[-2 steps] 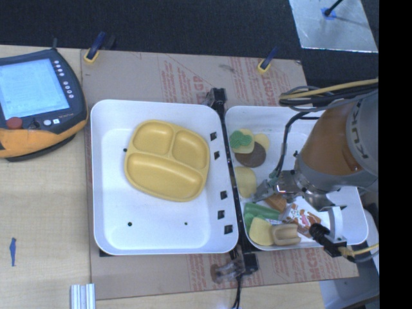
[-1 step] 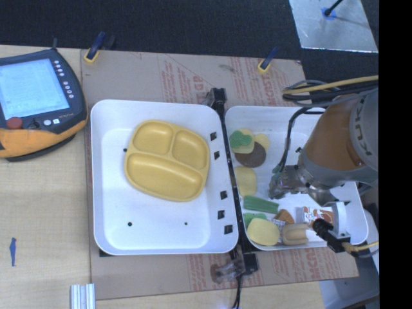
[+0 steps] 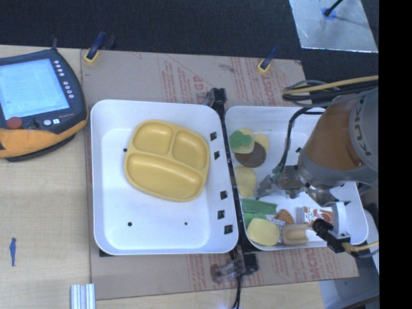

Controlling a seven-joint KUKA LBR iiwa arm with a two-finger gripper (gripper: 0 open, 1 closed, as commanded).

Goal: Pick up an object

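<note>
Left bin (image 3: 109,172) roomy around yellow tray (image 3: 168,159), right bin (image 3: 244,118) crowded

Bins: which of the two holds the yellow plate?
The left bin holds the yellow plate. The right bin holds small food pieces, and the arm reaches into it.

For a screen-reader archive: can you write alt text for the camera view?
A grey arm with an orange band reaches over the right white bin of small food-like items, its gripper low among them. The left bin holds a yellow divided plate.
</note>
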